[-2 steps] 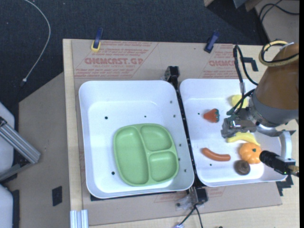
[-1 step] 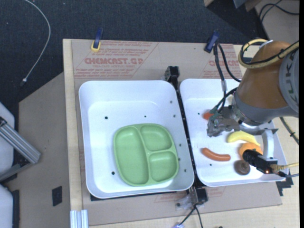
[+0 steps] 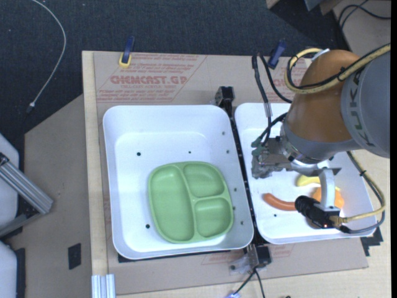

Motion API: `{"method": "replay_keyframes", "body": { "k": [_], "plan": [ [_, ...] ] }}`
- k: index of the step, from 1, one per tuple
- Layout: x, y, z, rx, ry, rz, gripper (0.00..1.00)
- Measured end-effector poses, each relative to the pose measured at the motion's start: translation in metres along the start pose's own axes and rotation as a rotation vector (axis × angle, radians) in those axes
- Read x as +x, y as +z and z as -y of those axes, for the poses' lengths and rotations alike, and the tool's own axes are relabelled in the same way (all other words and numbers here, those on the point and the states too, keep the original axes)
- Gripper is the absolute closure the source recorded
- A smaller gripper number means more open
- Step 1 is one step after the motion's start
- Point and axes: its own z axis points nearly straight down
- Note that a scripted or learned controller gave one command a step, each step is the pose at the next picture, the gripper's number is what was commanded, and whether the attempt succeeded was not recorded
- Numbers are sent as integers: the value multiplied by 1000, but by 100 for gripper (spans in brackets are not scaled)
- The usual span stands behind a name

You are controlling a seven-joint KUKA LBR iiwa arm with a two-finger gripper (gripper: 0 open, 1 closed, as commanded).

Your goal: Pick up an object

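The arm [image 3: 319, 98] sits highest, nearest the lens, its orange band hanging over the right bin [image 3: 273, 225] and hiding much of the floor. Under it the gripper [image 3: 268, 160] hangs low near that bin's left wall, likely brought down for a grasp. Whether it is wide or narrow I cannot tell, and nothing is seen held in it.

Just below and right of the gripper, as the view runs, an orange piece [image 3: 279, 202] lies flat on the floor, apart from it; this looks the likeliest pick. Right of the gripper a yellow piece [image 3: 307, 180] peeps from under the wrist, partly hidden.

Left of the gripper, across the two walls, a green plate [image 3: 186, 200] lies flat in the left bin [image 3: 118, 166] — broad and low, a poor fit for a pinch. The pick seems not yet made; the gripper would need to shift toward the orange piece.
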Motion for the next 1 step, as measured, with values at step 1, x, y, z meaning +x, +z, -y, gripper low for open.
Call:
{"method": "replay_keyframes", "body": {
  "k": [1],
  "plan": [
    [47,2,-10,0,-4,-1,100]
  ]
}}
